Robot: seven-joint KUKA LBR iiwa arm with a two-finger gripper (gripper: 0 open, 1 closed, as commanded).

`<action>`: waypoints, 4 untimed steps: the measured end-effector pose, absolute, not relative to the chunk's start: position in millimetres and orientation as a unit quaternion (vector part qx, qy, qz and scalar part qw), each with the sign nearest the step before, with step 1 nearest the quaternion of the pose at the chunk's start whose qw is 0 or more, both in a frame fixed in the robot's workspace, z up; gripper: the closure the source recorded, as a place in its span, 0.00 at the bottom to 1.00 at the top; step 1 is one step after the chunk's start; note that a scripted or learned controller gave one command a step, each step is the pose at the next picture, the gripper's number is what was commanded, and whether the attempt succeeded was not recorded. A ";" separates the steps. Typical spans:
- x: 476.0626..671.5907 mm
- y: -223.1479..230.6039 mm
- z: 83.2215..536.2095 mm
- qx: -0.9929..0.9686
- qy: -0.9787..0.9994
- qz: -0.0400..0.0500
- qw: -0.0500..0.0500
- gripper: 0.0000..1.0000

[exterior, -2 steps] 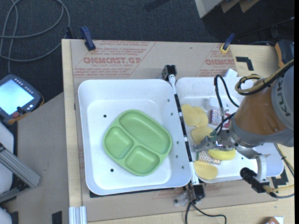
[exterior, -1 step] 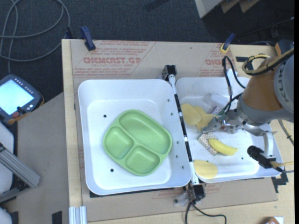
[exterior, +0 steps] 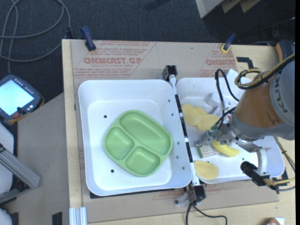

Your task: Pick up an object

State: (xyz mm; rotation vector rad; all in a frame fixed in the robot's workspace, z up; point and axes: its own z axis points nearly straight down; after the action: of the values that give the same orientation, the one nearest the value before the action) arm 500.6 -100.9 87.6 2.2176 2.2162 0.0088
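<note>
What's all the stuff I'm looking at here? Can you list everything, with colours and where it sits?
Shallow white plastic bins: two, white, side by side on the bench.
Divided green plastic plate: one, green, three compartments, in the left bin.
Pale yellow flat discs: about three, yellow, in the right bin.
Bright yellow curved piece: one, yellow, right bin, beside the gripper.
Clamps: two, blue and yellow, on the board's far edge.
Handheld screen: one, left of the bench.
Robot arm: one, grey and orange, over the right bin.
Gripper: one, low in the right bin.

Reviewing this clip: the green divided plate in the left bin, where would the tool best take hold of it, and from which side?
Judging by its pose, grip the green divided plate at its raised outer rim, coming from above on the edge nearest the right bin. It lies flat, too wide to span.
</note>
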 end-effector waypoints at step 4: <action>535.4 -91.7 84.1 0.707 0.707 0.000 -0.001 0.00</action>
State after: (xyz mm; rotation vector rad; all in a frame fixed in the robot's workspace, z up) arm 535.4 -91.7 84.1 2.2228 2.2223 -0.0015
